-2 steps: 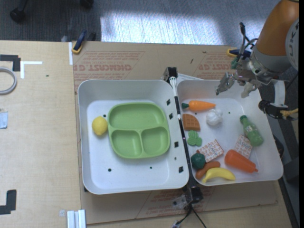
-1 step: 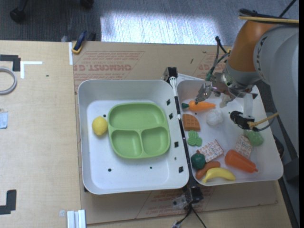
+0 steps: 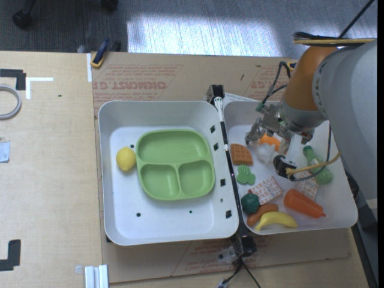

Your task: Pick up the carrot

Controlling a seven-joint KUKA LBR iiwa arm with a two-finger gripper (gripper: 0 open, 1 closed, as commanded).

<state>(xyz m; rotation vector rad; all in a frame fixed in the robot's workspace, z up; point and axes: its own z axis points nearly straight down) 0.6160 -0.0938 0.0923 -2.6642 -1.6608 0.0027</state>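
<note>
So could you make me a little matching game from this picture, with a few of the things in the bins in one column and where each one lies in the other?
Things:
1. lemon
2. banana
3. carrot
4. waffle

Places:
A. right bin, near corner by the divider, beside the sausage
B. left bin, just left of the green tray
C. right bin, beside the divider, under the gripper
D. right bin, near the front rim, right of the banana

Pairs: 1-B, 2-A, 3-D, 4-C

Even, bright overhead light leaves soft shadows inside the bins (image 3: 108,179), a pale sunlit patch glares on the floor (image 3: 198,32) above them, and the arm (image 3: 354,101) at right looks slightly blurred.
</note>
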